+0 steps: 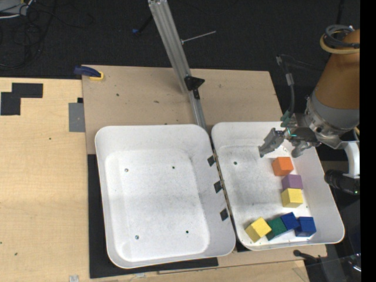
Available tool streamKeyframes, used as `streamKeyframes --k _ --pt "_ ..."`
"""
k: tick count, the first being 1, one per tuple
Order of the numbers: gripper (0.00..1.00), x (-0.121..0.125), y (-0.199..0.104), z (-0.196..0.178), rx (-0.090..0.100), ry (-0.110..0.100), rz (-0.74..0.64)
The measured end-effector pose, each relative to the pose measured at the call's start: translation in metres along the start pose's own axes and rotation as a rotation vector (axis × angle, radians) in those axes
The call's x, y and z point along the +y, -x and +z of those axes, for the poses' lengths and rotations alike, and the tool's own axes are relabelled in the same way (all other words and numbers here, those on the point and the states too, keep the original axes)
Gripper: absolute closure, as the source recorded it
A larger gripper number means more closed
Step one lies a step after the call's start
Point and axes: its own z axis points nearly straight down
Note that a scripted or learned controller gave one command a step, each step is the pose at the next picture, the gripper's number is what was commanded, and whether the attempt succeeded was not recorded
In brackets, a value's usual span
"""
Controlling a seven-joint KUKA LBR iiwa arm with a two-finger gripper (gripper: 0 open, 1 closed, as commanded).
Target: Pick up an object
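Nearest the camera, along the front edge of the right bin [329, 231], sits a huddle of blocks: a yellow block [257, 228], a green block [276, 227] pressed against it, then two blue blocks [298, 224] crowded together. Awkward pickings, those, with no room for a finger between neighbours. Farther back in that bin, a second yellow cube [292, 197] touches a purple block [292, 181], and just beyond them lies the orange block [282, 165], with bare floor on its left side.

And there is the gripper [283, 144], hanging just behind the orange block, fingers spread and nothing between them (how high it sits above the bin floor is hard to judge from this slant). The sensible choice looks like the orange block: centre the fingers over it, straddle its free sides rather than the face toward the purple block, descend square, and close only once both fingers are below its top edge.
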Motion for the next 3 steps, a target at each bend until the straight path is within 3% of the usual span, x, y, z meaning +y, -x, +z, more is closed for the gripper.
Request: streamKeyframes --k 1,3 --pt "0.00 0.000 0.001 0.000 0.000 0.001 0.004" --pt "0.00 0.003 -0.002 0.110 0.000 -0.005 0.003"
